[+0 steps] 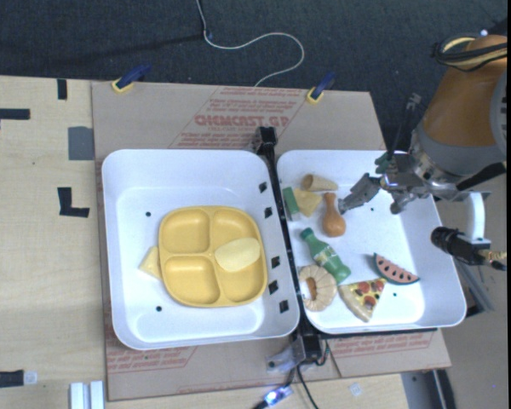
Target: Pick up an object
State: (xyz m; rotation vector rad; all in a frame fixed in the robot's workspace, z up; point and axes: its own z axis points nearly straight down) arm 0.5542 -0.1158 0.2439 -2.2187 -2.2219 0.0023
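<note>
My gripper [378, 200] hangs over the upper middle of the right bin [434, 309], open, with nothing between its fingers. Its left finger [356, 198] points toward a brown drumstick [332, 216] lying just to its left. Further left lie a pale cheese wedge [307, 201], a tan cone-shaped piece [319, 182] and a small green piece [288, 203]. Lower in that bin are a green bottle [325, 255], a watermelon slice [395, 269], a pizza slice [362, 297] and a round bun [317, 287].
The left bin [123, 186] holds a yellow divided plate [196, 267] with a pale oval piece [238, 254] in one compartment and a yellow wedge [148, 263] tucked under its left side. A black divider [272, 194] runs between the bins.
</note>
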